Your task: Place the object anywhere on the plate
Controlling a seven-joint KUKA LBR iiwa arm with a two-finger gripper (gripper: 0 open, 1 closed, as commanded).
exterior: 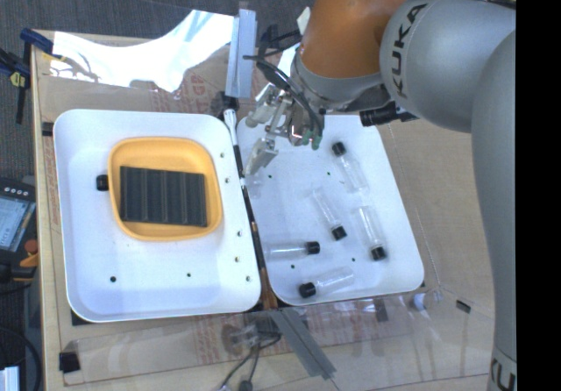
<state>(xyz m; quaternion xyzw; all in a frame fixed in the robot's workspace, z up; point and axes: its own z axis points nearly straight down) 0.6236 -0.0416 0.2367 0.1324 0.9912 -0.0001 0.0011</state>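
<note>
I am watching the gripper (285, 126) hanging over the upper left corner of the right bin (399, 231), just beside the seam between the two bins. Its metal fingers are pointing down and to the left, and I cannot tell whether they are spread or closed, nor whether anything is sitting between them. Above it, the orange band (346, 21) and the grey arm (456, 56) are reaching in from the right. Below and to the right of the gripper, several clear tubes with black caps are lying scattered on the floor of the right bin: one (348, 166) near the top, one (328, 214) in the middle, one (370, 233) toward the right wall, one (294, 250) lying flat lower down, and one (324, 282) near the bottom edge. In the left bin (83, 284), well apart from the gripper, a yellow plate (162, 157) is sitting with a dark ribbed block (164, 196) lying on it. A small black piece (102, 182) is lying just beside the plate's left edge.
</note>
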